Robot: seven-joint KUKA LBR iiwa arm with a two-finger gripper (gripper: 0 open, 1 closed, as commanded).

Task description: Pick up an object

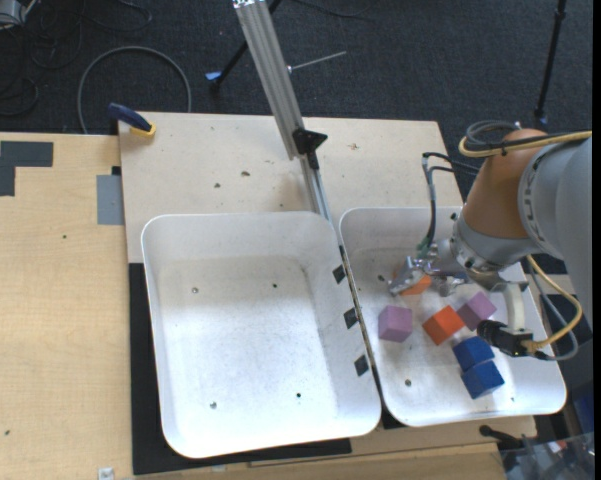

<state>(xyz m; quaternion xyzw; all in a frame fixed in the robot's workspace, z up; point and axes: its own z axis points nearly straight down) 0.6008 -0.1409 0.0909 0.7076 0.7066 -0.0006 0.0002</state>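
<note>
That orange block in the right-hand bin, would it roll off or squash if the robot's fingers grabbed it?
The orange block looks like a cube with flat faces, so it would probably slide rather than roll. Its crisp edges suggest that it is stiff. A purple block lies close beside it in the right bin, so a push might shove that one too.

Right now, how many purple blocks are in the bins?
2. One purple block lies near the right bin's left side; the other purple block sits right of the orange block. The arm may hide more.

Even, bright overhead light, soft shadows inside the white bins, slightly soft focus throughout.
</note>
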